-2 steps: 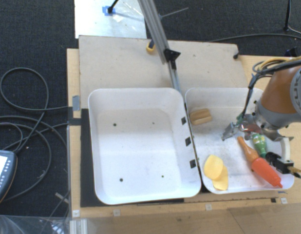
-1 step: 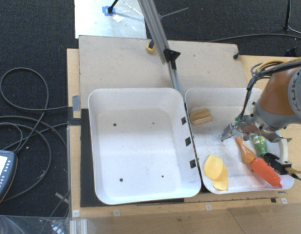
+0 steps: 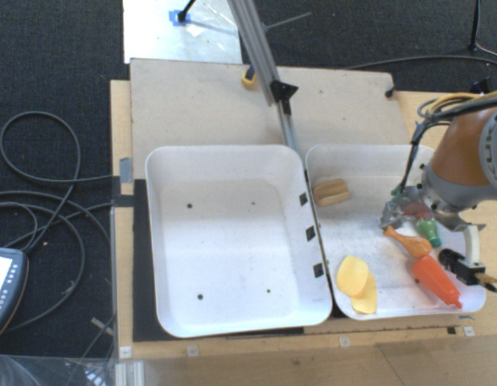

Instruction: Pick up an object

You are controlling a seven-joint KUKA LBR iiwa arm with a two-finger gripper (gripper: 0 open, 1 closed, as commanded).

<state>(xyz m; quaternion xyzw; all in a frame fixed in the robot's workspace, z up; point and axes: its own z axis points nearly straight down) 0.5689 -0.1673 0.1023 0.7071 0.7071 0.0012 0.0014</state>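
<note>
- The tabletop point(image 3: 192, 95) carries two white bins side by side, so either is in the arm's reach.
- The left bin point(image 3: 164, 240) shows bare floor.
- The right bin point(image 3: 357, 163) holds a bread roll point(image 3: 331, 191), yellow chips point(image 3: 355, 282), an orange carrot point(image 3: 436, 280) and a drumstick point(image 3: 408, 240).
- The gripper point(image 3: 405, 212) hangs low over the drumstick and a green piece point(image 3: 428, 232), likely the pick; whether its jaws are wide or closed, I cannot tell.

Gripper point(image 3: 400, 212) above right bin point(image 3: 369, 161) (toy food inside)
</note>
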